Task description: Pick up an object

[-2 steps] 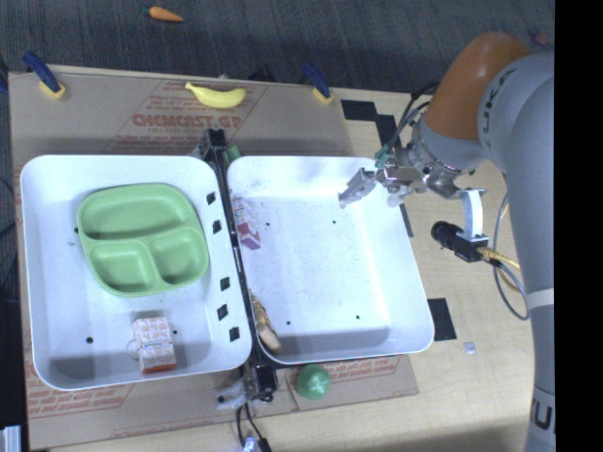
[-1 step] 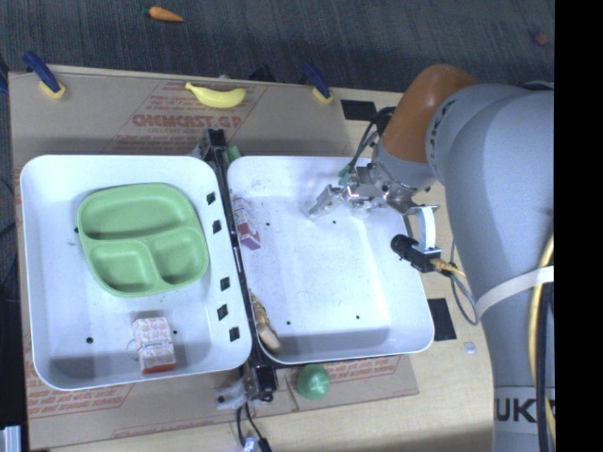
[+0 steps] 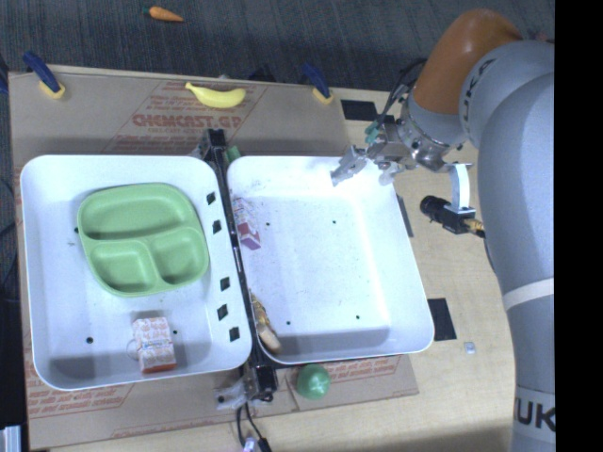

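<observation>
Two shallow white plastic bins point(image 3: 38, 252) lie side by side below our grey arm with its orange band point(image 3: 490, 92), whose two-finger gripper point(image 3: 363, 166) hangs over the right bin's upper right corner; whether it is open or closed we cannot tell. We see a pale green three-compartment tray point(image 3: 141, 236) in the left bin, then a small red-and-white carton point(image 3: 154, 342) nearer the front, and a little red-and-white packet point(image 3: 247, 224) against the right bin's left wall.

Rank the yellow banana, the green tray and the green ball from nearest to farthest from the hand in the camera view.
From the hand at the right bin's top edge:
1. Yellow banana, on the cardboard above the bins, to the hand's left.
2. Green tray, in the left bin.
3. Green ball, on the cardboard below the right bin. It sits only a little farther than the tray.
</observation>
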Controlling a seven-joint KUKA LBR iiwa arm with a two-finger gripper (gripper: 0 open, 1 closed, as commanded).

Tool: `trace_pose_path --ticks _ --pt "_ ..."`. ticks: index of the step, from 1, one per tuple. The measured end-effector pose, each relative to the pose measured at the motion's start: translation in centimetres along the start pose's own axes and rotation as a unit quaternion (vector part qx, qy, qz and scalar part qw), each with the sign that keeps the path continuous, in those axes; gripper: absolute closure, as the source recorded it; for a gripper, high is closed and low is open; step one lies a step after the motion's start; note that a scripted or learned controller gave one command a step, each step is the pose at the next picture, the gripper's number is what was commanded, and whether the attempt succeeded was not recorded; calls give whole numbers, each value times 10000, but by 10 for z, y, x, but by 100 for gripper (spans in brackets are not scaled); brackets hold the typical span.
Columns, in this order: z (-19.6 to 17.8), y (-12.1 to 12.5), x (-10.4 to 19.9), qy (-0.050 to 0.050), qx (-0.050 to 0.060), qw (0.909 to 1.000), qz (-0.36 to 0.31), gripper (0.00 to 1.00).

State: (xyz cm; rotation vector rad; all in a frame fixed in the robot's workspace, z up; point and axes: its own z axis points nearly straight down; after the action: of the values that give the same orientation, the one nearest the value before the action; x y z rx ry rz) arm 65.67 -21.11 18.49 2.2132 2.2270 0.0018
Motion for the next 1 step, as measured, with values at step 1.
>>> trace_pose_path --ticks 1 --pt "95 -1 64 16 46 10000 -1 0"
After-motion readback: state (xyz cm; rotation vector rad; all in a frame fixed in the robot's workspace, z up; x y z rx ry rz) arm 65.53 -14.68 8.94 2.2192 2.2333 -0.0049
